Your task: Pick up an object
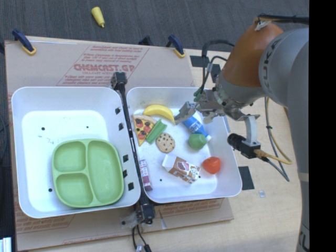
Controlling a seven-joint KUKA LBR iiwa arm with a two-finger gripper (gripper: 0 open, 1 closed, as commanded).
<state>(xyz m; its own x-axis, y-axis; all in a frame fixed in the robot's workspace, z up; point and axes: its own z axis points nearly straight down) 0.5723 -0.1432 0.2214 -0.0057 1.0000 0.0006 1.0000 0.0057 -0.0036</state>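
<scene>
Toy food is scattered across the right bin (pixel 231 180), and any piece of it would serve the task; nothing is seen lifted yet. Closest to the gripper (pixel 195 111) is a blue bottle (pixel 195 125), lying tilted near the bin's back wall, with a green pepper (pixel 197 140) touching its lower end. To their left a banana (pixel 158 112) is laid above a pizza slice (pixel 142 126), with a green stick (pixel 156 132) leaning beside the slice and a cookie (pixel 165 142) just below it. Nearer the front, a milk carton (pixel 181 169) is lying on its side, a red tomato (pixel 211 165) is set beside it, and a small purple bar (pixel 144 174) is tucked against the dividing wall. The gripper is held low over the back of the bin, just above the bottle, with one grey finger visible pointing towards the banana; whether it is spread or closed cannot be told from this angle, and no object is seen between its fingers. The task is therefore judged to be at the approach stage: a grasp and a lift are both left to be made. In the left bin (pixel 21 119) a green divided tray (pixel 88 172) is resting, and a yellow clamp (pixel 97 16) lies on the floor well beyond the bench.
</scene>
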